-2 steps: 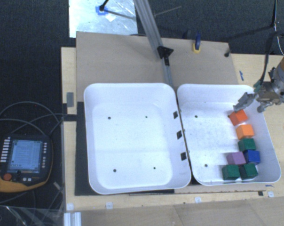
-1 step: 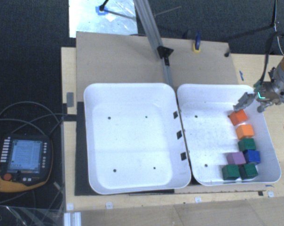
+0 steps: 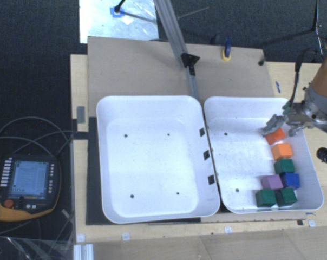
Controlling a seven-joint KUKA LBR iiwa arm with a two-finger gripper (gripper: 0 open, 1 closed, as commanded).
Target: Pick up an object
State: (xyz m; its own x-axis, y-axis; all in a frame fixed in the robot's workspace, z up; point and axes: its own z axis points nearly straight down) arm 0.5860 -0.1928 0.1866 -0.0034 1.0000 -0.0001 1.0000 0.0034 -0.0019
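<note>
The right bin (image 3: 234, 145) holds several small blocks along its right side. From back to front they are a red-orange block (image 3: 274, 137), an orange block (image 3: 282, 150), a dark green block (image 3: 284, 165), a blue block (image 3: 291, 180), a purple block (image 3: 271, 182) and two more green blocks (image 3: 266, 198) (image 3: 286, 197). My gripper (image 3: 281, 124) reaches in from the right and hangs just over the red-orange block, its fingers either side of that block's top. Whether it grips the block cannot be made out.
The left bin (image 3: 152, 156) lies beside the right one, joined by dark clips at the shared rim. A metal pole (image 3: 177, 37) slants across the back of the bench. A teach pendant (image 3: 25, 186) rests off the bench at the left.
</note>
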